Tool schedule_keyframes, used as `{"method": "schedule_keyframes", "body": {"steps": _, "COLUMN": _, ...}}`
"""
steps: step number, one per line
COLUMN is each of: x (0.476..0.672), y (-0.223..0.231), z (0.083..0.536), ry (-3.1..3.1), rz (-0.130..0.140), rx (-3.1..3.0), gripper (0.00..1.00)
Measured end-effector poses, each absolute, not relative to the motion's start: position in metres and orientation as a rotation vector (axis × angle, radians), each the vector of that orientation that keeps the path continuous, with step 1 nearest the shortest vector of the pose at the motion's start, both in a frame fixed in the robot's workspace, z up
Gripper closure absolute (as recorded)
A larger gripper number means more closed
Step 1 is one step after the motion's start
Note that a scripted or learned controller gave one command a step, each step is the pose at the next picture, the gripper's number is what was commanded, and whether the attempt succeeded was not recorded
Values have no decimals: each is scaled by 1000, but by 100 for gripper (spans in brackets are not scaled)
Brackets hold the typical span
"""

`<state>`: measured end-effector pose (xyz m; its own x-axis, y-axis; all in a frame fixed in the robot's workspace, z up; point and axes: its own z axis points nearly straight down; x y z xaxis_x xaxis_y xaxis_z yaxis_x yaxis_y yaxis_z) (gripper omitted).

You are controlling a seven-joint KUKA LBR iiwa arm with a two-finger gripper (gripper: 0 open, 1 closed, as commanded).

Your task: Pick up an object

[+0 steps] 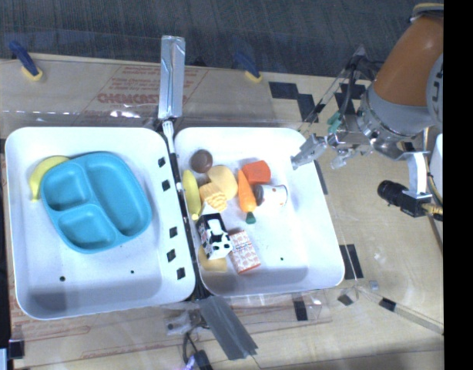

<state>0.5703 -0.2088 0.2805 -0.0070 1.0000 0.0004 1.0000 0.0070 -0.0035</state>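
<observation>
Grey tool (317,151) above right bin's rim (317,177)

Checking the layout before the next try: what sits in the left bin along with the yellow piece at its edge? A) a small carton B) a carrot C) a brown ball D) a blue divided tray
D: the blue divided tray fills most of the left bin, with the yellow piece tucked under its upper left corner; the carrot, carton and brown ball lie in the right bin.

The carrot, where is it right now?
The carrot lies in the right bin, near its middle, just below the orange block and left of the small white cup.
</observation>
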Motion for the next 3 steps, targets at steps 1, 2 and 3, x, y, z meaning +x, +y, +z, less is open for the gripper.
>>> {"method": "schedule_keyframes", "body": {"steps": 1, "x": 562, "y": -112, "z": 124, "ry": -2285, "rz": -1, "rx": -2159, "gripper": 0}}
{"method": "schedule_keyframes", "body": {"steps": 2, "x": 609, "y": -135, "z": 110, "ry": -2319, "rz": -34, "rx": -2158, "gripper": 0}}
{"method": "schedule_keyframes", "body": {"steps": 3, "x": 579, "y": -174, "z": 107, "ry": -2624, "rz": -38, "rx": -1753, "gripper": 0}}
